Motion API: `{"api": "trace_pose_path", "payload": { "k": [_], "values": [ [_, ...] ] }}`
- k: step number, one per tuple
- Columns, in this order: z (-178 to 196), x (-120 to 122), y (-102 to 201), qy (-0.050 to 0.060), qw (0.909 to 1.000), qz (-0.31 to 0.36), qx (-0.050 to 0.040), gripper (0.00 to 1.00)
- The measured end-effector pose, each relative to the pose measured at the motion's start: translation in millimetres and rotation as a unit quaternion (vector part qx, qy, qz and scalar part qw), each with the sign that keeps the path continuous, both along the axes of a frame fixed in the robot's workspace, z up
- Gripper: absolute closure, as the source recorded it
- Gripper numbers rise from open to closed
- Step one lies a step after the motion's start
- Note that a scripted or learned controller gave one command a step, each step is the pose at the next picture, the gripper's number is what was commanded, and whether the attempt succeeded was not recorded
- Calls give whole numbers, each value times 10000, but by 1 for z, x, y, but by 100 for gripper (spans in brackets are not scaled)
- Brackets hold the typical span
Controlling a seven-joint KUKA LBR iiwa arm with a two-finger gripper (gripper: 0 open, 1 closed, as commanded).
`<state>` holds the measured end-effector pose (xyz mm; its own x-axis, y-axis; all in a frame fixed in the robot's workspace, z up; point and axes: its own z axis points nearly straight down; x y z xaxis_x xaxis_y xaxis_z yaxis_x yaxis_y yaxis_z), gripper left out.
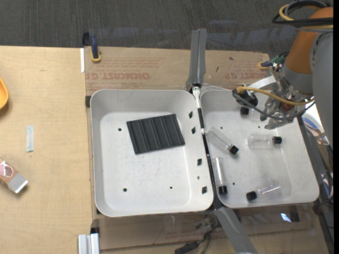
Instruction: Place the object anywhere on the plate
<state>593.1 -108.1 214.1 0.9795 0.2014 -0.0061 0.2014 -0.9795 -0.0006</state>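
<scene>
A dark grey ribbed plate (156, 133) lies flat in the left bin (106, 194), toward its back. Several clear vials with black caps lie scattered in the right bin (302, 194): one (221, 141) near the left wall, one (218, 173) below it, one (263, 190) at the front, and one (262, 141) in the middle. A loose black cap (244, 110) sits near the back. My gripper (273, 116) hangs over the back right of the right bin, above and just behind the middle vial, with cables draped around the wrist.
The bins rest on cardboard (137, 70) over a wooden bench. A metal post (197, 57) rises at the back between the bins. An orange thing (2, 94), a small strip (29, 139) and a wrapped block (12, 178) lie far left.
</scene>
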Motion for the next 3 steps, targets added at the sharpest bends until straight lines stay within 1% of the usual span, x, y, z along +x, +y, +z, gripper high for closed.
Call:
{"api": "trace_pose_path", "payload": {
  "k": [1, 2, 3],
  "values": [
    [37, 52, 58, -19, 10000, 41, 0, 100],
    [55, 40, 133, -5, 9871, 1601, 2, 100],
    [-24, 35, 185, -12, 9973, 735, -1, 100]
  ]
}}
